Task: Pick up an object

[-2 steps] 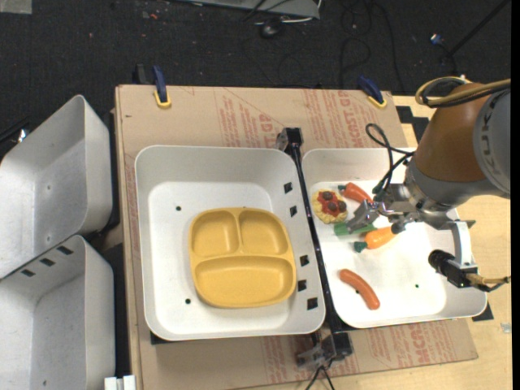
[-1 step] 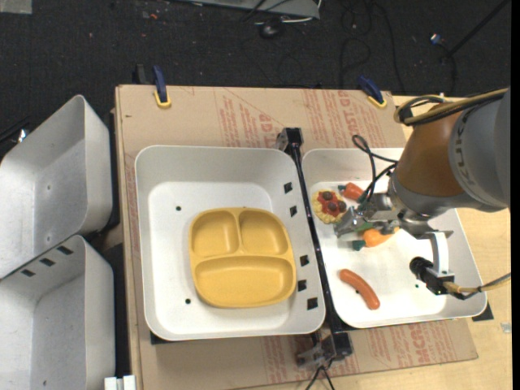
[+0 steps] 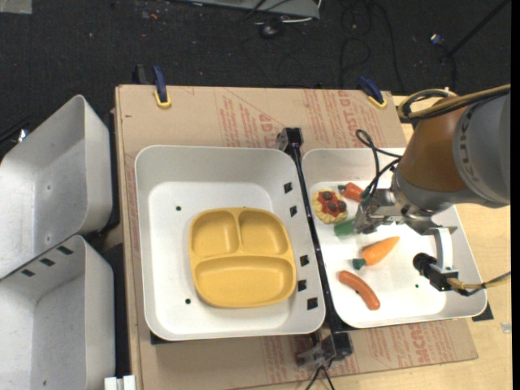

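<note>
The right bin (image 3: pixel 463 299) holds several toy foods. A small pizza slice with red dots (image 3: pixel 329 205) lies at its left, with a green piece (image 3: pixel 344 228) just below it. An orange carrot (image 3: pixel 379 251) with a green top lies in the middle, and a red-orange sausage (image 3: pixel 360 289) lies nearer the front. A small red piece (image 3: pixel 352 191) sits near the pizza. My gripper (image 3: pixel 370 218) hangs low over the bin between the pizza and the carrot, close above the green piece. The arm's grey and orange body covers the bin's back right.
The left bin (image 3: pixel 154 177) holds a yellow divided plate (image 3: pixel 241 257). A black divider (image 3: pixel 307 218) runs between the bins. Cables and a black fitting (image 3: pixel 431 270) trail from the wrist over the right bin. Two more white bins (image 3: pixel 49 177) stand off the bench at the left.
</note>
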{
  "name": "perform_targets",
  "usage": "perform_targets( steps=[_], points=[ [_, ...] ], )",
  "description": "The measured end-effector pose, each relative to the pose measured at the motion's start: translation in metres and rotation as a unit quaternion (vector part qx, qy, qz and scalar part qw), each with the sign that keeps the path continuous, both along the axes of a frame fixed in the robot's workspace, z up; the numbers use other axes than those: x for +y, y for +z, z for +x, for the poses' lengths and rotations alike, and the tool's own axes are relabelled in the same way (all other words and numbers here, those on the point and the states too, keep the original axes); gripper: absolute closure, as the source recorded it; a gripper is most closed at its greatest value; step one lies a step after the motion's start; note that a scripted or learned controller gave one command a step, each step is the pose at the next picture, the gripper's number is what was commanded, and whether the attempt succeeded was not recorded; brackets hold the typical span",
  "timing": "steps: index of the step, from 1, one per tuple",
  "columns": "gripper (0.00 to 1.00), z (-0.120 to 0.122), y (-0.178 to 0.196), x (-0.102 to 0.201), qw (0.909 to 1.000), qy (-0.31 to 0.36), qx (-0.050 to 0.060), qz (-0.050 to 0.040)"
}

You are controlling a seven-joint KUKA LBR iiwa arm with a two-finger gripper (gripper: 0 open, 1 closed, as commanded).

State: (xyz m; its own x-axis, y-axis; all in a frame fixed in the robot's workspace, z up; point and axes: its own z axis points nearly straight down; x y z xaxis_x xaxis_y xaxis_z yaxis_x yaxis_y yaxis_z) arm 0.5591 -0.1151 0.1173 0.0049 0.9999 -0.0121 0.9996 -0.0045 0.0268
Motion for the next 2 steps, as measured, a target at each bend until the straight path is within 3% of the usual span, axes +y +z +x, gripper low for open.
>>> perform_targets(
  steps=[1, 2],
  points=[
    [1.0, -0.005, 0.061, 0.001, 0.9999, 0.003, 0.011, 0.0056],
    [1.0, -0.004, 0.098, 0.001, 0.9999, 0.004, 0.011, 0.0053]
  ],
)
